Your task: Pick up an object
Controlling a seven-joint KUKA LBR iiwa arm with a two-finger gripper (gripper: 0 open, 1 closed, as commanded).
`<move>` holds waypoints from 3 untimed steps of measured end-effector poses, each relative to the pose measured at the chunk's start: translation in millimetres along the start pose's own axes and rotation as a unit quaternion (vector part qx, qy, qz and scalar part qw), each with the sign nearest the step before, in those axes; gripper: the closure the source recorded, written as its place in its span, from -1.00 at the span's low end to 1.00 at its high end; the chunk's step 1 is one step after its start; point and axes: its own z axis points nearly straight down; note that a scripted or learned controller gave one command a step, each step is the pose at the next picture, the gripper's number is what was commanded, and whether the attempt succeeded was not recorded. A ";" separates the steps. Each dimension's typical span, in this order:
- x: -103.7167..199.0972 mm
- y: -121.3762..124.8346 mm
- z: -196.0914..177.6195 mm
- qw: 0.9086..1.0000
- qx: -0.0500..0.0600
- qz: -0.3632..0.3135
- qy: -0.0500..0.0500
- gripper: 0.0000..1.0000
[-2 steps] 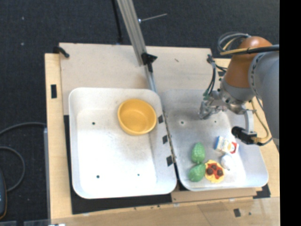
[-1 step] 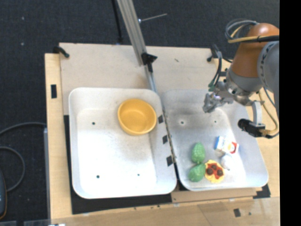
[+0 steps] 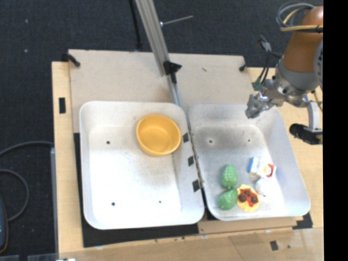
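While my arm [image 3: 298,53] reaches in from three o'clock, the desk [image 3: 125,75] spreads beneath me, a pale board carrying two shallow white bins side by side. At nine o'clock lies the left bin [image 3: 109,200], its floor speckled with grey scuffs. Touching it along the middle seam, the right bin [image 3: 228,129] sits at about four o'clock, darker with wear across its upper floor. From twelve o'clock a slanted metal rail [image 3: 152,26] runs down toward the seam between the bins.

My grey arm, with its orange band, hangs over the upper right corner of the right bin. My pincer [image 3: 254,109] points down at the bin's top rim, near two o'clock; whether it is wide or narrow I cannot tell, and nothing shows between its tips.

A yellow bowl [image 3: 158,135] stands upright in the upper right part of the left bin, near the seam. Well apart from my pincer, a cluster of small things rests in the lower part of the right bin, at five o'clock: two green bumpy toys [image 3: 229,176], one above the other, a yellow and red toy with dark spots [image 3: 248,197] just beside the lower green one, and a small white, blue and red packet [image 3: 262,170] above that.
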 end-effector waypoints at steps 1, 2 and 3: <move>-0.5 1.2 -20.6 1.000 0.002 -0.001 0.001 1.00; 54.3 4.4 -11.3 1.000 0.004 -0.001 0.001 1.00; 107.2 13.9 -23.3 1.000 0.002 -0.002 0.002 1.00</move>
